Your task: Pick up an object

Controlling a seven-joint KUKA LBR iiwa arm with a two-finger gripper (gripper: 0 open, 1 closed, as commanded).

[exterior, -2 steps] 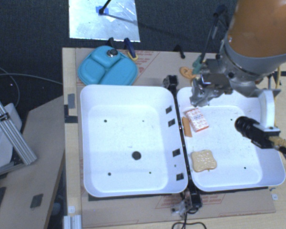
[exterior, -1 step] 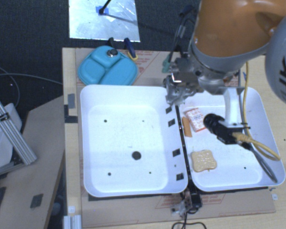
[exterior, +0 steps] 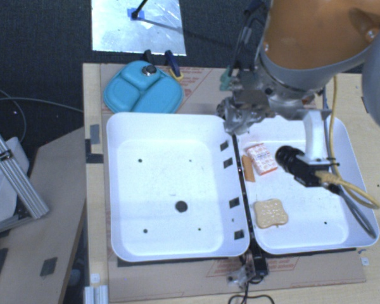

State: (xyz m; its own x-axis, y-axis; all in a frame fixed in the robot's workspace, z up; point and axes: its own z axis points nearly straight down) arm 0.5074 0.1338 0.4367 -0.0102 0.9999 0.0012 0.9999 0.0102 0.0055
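Two shallow white plastic bins [exterior: 171, 189] are seen on a cardboard-covered counter [exterior: 196, 81] beside dark carpet. The gripper [exterior: 240, 120] is poised over the right bin's back corner; its state cannot be told. A small red-and-white packet [exterior: 263, 158] lies flat nearby.

A light-blue plastic compartment tray [exterior: 143, 91] lay on the brown cardboard sheet [exterior: 196, 81] at about eleven o'clock, just beyond the far rim of the left shallow white bin [exterior: 117, 170]. Further toward twelve o'clock, a shiny silver foil square [exterior: 114, 24] rested on dark carpet [exterior: 31, 37]. At nine o'clock stood a slanted aluminium rail [exterior: 12, 176].
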